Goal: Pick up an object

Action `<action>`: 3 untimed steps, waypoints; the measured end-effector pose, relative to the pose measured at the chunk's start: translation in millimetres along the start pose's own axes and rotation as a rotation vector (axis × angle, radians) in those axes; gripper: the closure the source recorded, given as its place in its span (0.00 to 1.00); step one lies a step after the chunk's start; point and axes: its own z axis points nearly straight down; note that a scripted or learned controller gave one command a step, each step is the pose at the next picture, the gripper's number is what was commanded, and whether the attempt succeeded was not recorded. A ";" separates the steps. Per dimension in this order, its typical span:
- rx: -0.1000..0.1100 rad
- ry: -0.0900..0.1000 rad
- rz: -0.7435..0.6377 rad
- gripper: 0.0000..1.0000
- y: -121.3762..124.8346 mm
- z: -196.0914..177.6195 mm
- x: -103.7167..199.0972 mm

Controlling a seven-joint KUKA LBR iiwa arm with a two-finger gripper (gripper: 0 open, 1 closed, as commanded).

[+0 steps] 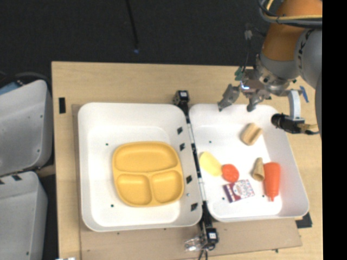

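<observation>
Above the far edge of the right bin (287, 145) we see the end effector (237, 105) spread open and holding nothing, while the carrot (271, 180), tomato (230, 173) and bread roll (250, 134) lie below.

Both bins are plain white: the left bin (92, 145) holds a mustard-yellow divided tray (147, 173). In the right bin (290, 161), a tan roll (250, 134) sits at twelve o'clock, an orange carrot (271, 180) at three, a pale yellow piece (210, 163) at nine, a red-orange tomato (230, 173) beside it, and a maroon-and-white patterned packet (239, 190) at six. The bench (135, 83) is light wood.
</observation>
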 end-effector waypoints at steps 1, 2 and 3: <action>-0.013 -0.002 -0.002 0.00 2.1 -9.0 0.2; -0.010 -0.003 -0.004 0.00 0.0 42.1 8.1; -0.009 -0.004 -0.002 0.00 8.2 93.0 0.4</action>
